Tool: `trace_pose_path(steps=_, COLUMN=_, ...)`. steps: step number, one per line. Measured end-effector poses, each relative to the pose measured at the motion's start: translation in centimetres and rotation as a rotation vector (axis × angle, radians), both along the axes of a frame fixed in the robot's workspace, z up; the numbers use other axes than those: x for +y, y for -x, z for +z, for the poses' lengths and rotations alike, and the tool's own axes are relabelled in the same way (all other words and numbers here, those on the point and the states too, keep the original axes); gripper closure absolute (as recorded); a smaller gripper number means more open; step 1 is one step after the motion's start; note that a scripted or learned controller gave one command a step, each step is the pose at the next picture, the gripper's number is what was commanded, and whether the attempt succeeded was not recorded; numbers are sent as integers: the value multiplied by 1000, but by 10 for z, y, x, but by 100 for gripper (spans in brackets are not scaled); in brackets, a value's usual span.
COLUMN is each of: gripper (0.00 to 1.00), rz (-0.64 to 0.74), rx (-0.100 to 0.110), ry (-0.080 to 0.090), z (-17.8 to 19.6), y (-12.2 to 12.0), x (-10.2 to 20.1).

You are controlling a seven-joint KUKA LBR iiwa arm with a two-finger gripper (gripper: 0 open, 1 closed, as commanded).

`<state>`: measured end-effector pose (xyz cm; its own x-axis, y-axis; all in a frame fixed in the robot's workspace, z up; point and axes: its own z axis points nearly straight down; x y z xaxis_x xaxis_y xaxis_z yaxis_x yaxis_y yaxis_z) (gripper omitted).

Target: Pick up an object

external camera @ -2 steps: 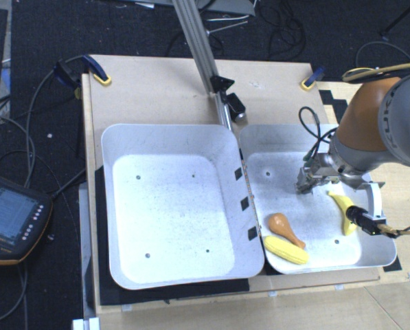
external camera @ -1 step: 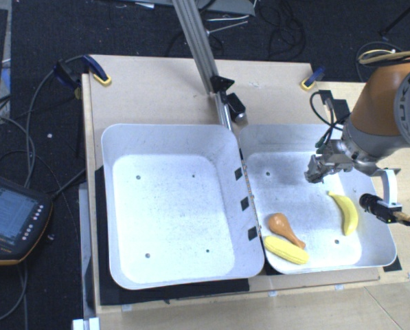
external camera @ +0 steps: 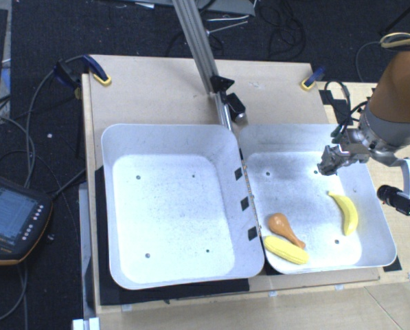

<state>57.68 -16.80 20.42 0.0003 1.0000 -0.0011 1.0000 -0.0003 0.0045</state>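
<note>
Gripper (external camera: 328, 165) of the grey arm hangs above the far part of the right bin (external camera: 287, 143), and from this camera view I cannot tell if it is spread or closed, because it looks only like a dark small block. Nothing is seen held in it. I judge that it stands there as a start position over the bin that has the objects, since the task is to pick up one of them.

Nearest to the gripper is a yellow banana (external camera: 346, 212), which lies just beyond it toward the front of the bench and a little to the arm's side. Its long axis runs roughly from far to near, slightly slanted, with the thin tip pointing back toward the gripper and the thicker end pointing to the front rim. It lies flat and free, apart from the bin wall, so I judge it the easiest target; a grasp across the short width should fit best.

Farther from the gripper, toward the front and the divider side, lies an orange pear-shaped toy (external camera: 288, 228), with its narrow end pointing to the front right. Touching or nearly touching it, a second yellow piece (external camera: 285, 250), maybe corn or another banana, lies slanted close to the front rim.

The left bin (external camera: 122, 143) is well apart from the gripper.
</note>
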Motion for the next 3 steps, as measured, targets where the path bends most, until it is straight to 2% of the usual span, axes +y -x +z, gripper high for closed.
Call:
trace_pose_path(steps=1, gripper=100, rz=1, rx=0, ry=0, z=53, y=-1, x=0)
trace_pose_path(steps=3, gripper=100, rz=4, rx=5, ry=-2, z=37, y=-5, x=105)
